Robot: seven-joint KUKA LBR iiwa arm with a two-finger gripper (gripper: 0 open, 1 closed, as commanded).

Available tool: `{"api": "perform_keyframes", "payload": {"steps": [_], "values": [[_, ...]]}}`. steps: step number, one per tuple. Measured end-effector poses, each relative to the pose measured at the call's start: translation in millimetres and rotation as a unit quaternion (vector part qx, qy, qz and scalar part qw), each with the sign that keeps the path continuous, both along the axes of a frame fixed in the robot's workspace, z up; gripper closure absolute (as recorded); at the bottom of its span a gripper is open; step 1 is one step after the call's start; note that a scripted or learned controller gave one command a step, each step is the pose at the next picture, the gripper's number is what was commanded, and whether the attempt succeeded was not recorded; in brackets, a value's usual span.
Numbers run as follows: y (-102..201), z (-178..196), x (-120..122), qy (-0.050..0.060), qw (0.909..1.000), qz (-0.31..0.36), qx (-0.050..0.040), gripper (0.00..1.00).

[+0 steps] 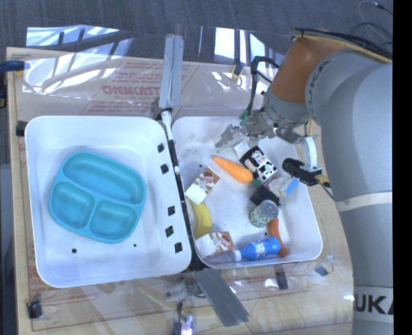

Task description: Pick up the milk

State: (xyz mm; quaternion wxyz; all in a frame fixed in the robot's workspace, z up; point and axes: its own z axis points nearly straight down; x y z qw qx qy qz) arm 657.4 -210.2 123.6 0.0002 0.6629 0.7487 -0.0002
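The milk [259, 165] is a small carton with black-and-white cow patches, lying in the right bin [310, 218] near its far right part. An orange carrot [233, 169] lies against its left side. My gripper [235, 134] hangs over the far edge of the right bin, just up and left of the milk and apart from it. Nothing shows in its grasp. The grey arm with its orange band [296, 65] comes in from the upper right.
The right bin also holds a brown-and-white carton [204, 182], a yellow banana [202, 219], a dark can [263, 212], a blue bottle [259, 250] and another small carton [219, 243]. A blue divided plate [97, 196] lies in the left bin [38, 145].
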Motion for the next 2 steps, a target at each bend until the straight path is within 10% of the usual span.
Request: {"api": "perform_keyframes", "payload": {"steps": [2], "values": [[0.0, -0.1, 0.0, 0.0, 1.0, 0.0, 0.0, 0.0]]}}
